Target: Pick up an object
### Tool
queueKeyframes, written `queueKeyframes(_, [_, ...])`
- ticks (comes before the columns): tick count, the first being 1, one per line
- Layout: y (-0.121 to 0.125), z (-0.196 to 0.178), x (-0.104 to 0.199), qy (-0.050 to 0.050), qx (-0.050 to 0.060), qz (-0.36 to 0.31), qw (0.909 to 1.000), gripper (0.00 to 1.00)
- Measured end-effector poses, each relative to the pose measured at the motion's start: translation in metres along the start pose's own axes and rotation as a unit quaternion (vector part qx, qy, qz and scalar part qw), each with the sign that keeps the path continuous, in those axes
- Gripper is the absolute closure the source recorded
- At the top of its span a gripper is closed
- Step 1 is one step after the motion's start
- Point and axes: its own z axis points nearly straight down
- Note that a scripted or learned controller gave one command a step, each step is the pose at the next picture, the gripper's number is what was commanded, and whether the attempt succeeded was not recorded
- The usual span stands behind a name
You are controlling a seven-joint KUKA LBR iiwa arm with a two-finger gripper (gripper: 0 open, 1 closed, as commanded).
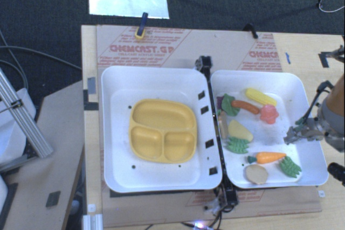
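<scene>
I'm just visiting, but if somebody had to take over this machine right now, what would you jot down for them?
Gripper: over the right bin's right edge, carrying nothing that I can see.
Toy foods lie in that bin: corn, carrot, pink piece, yellow wedge.
Left bin: yellow divided tray.
Done: nothing picked.
Left: grasp one item and lift.

Two white bins (pixel 156 75) sit on one worktop (pixel 226 43). The bin at nine o'clock holds one yellow tray (pixel 161 130). The bin at three o'clock holds toy foods: one corn cob (pixel 261 97), one sausage (pixel 246 106), one pink piece (pixel 269 113), one yellow wedge (pixel 240 130), one carrot (pixel 269 158), one tan round (pixel 256 174), and three green leafy pieces (pixel 290 167).
</scene>
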Motion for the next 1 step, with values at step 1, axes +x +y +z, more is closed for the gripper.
queueKeyframes(1, [-0.0001, 0.0004, 0.0, 0.0, 0.0, 0.0, 1.0, 0.0])
